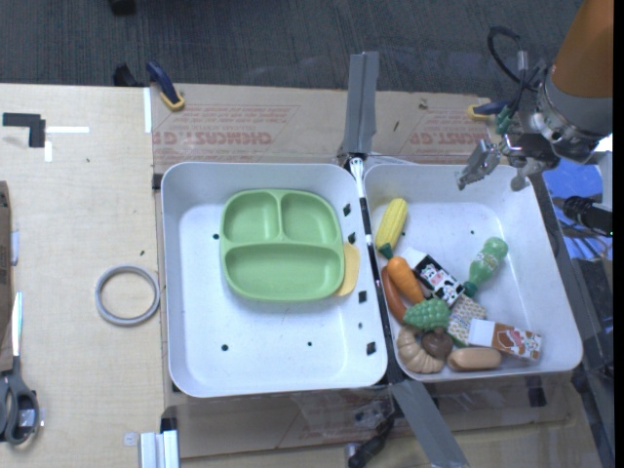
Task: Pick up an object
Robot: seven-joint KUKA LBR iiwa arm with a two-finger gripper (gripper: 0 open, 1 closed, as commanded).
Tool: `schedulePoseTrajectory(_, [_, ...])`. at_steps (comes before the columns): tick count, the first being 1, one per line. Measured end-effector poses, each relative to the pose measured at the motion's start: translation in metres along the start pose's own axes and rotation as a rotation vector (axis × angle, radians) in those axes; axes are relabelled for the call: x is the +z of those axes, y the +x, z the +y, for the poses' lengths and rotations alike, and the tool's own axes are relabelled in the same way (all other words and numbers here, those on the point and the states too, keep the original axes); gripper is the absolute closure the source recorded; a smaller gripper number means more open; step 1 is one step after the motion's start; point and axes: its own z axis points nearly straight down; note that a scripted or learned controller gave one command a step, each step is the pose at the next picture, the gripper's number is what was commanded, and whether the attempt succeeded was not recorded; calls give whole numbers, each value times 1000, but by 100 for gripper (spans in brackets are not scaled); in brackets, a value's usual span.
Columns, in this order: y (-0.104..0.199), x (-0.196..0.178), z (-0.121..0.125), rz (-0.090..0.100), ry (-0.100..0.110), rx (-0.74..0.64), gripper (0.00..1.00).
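A light wooden bench (78,222) under a dark floor is seen carrying two white bins, the left bin (185,339) holding a green divided tray (283,244) with a yellow piece (350,269) at its three o'clock edge. In the right bin (546,261), toys are piled toward six o'clock: a corn cob (391,223), a carrot (402,283), a green bottle (485,261), a sausage (475,359) and a small box (507,340). The gripper (499,168) is held over that bin's twelve o'clock rim with fingers spread apart and nothing between them.

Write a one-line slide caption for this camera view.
Open gripper hovers over the right bin of toy food; green tray fills the left bin.
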Motion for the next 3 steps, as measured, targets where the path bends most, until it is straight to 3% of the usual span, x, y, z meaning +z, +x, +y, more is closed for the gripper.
schedulePoseTrajectory(1, [98,82,-8,0,1,-72,0])
schedulePoseTrajectory(2, [89,82,8,0,-1,-57,0])
schedulePoseTrajectory(3, [48,81,-14,0,0,-58,0])
